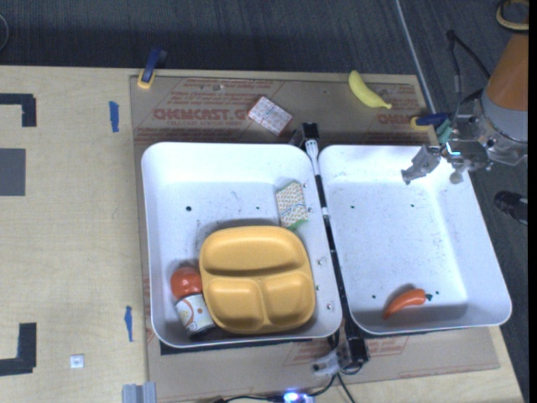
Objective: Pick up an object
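Note:
An orange pepper-like toy (405, 300) lies near the front wall of the right bin (470, 225). In the left bin (159, 217) a yellow divided tray (256, 277) lies upside down, with a small patterned packet (291, 202) just behind it and a red-topped little can (189, 298) at its left. My gripper (437, 170) hangs over the right bin's far right corner, well away from the orange toy. It is open, with nothing between its fingers (417, 169).
A yellow banana (367, 91) and a pale printed packet (268, 114) lie on the cardboard behind the bins. A blue and yellow clamp (151, 67) sits at the cardboard's far left corner. A black divider (323, 217) runs between the bins.

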Robot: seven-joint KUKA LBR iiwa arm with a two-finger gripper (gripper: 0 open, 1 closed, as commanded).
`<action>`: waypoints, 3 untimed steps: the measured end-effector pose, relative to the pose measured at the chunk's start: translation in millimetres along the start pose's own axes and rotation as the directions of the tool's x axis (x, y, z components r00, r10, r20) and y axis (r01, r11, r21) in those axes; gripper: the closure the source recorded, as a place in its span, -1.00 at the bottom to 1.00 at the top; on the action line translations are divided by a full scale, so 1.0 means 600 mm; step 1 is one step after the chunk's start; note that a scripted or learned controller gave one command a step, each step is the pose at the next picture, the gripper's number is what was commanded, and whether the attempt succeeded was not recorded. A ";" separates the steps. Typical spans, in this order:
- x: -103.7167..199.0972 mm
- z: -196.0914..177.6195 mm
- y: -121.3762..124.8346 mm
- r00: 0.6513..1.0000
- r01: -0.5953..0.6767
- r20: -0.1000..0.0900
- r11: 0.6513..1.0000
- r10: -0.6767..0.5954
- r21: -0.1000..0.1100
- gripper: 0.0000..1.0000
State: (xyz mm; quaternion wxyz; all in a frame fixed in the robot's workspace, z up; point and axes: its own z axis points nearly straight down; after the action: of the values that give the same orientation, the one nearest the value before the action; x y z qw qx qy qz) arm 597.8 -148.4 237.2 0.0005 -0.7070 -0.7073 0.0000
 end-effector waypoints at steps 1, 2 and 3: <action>0.039 -0.005 -0.110 1.000 -0.001 0.000 1.000 0.001 0.001 -1.00; -0.086 0.135 -0.158 1.000 -0.002 0.001 1.000 0.002 0.000 -1.00; -0.072 0.252 -0.178 1.000 -0.001 0.002 1.000 0.001 -0.004 -1.00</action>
State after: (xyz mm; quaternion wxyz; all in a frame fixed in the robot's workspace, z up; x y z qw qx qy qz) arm 491.1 -191.5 85.9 -0.0015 -0.7073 -0.7069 -0.0008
